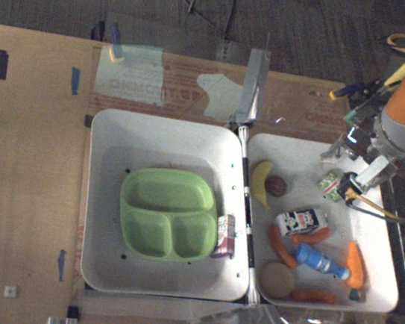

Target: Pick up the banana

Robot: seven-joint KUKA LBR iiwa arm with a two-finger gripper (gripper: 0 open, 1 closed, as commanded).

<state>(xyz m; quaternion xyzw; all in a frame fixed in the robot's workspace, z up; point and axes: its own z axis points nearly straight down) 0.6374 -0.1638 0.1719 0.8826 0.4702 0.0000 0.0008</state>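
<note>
The yellow banana (260,183) lies in the right bin (382,297), close to its left wall, with a small brown ball (276,185) touching its right side. My gripper (344,165) hangs over the bin's upper right corner, well to the right of the banana and apart from it. The wrist and its fittings hide how the gripper stands. Nothing from the bin is seen in its grasp.
Below the banana lie a milk carton (301,221), red sausages (280,246), a blue bottle (321,260), a carrot (355,263) and a round brown disc (277,279). A small green-white pack (329,184) sits under the gripper. The left bin (91,254) holds a green divided plate (168,213) and a small carton (224,236).
</note>
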